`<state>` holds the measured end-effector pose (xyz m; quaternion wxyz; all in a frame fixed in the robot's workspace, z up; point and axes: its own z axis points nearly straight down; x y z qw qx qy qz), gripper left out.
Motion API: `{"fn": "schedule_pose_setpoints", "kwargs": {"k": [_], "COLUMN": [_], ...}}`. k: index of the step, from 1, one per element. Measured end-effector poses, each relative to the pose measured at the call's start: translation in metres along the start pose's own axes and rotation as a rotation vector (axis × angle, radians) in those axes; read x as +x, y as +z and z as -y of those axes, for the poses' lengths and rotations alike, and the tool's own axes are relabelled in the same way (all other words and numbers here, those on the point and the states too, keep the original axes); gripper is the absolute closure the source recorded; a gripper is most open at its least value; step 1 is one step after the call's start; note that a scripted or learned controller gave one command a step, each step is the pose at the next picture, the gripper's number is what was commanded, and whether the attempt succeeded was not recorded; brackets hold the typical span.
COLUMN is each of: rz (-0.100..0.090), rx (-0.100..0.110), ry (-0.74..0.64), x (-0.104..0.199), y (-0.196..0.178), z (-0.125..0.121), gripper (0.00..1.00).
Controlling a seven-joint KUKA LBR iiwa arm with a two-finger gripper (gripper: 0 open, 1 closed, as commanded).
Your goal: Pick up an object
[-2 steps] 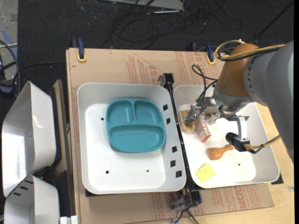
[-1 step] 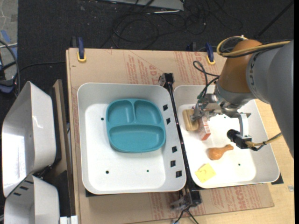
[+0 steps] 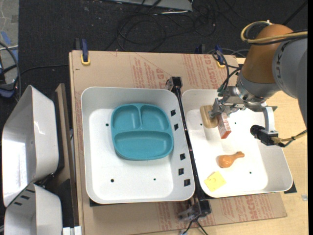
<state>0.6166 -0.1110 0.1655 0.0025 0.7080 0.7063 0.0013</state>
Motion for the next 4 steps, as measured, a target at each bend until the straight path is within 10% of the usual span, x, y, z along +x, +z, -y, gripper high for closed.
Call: {"fn": "schedule_pose_setpoints", "kwargs": {"k": [1, 4], "rz": [0.000, -0.004], "rx": [-0.001, 0.005], "ry": [-0.005, -0.011], "x": [0.000, 0.178], "y": [-0.054, -0.061], "z": [-0.002, -0.022], "gripper": [1.00, 1.00]}}
